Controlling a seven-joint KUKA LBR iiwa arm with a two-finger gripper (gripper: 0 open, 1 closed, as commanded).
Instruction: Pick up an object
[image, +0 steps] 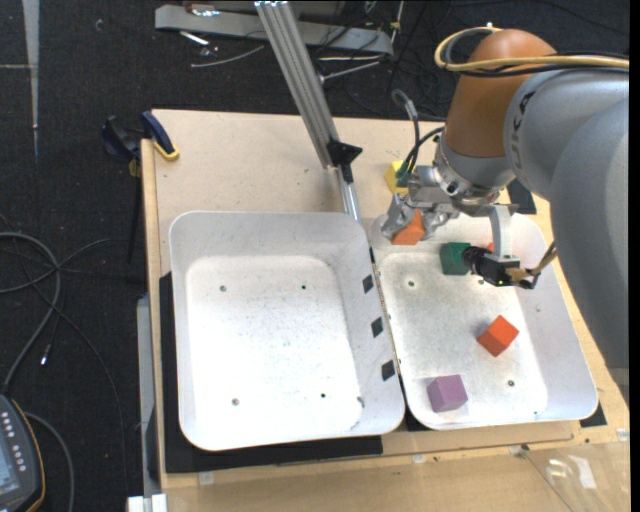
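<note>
My arm bends in from the counter's right edge and down over the right bin's (560, 400) far left corner, where my end effector (408, 228) pinches a small orange block (407, 235) between its fingers, just above the rim.

A: Bin colours? Both shallow plastic bins (270, 340) white, speckled dark.
B: Blocks: orange cube (497, 335), purple cube (447, 392), green block (455, 258), small orange piece (407, 234). Arm (560, 120) grey, orange band.
</note>
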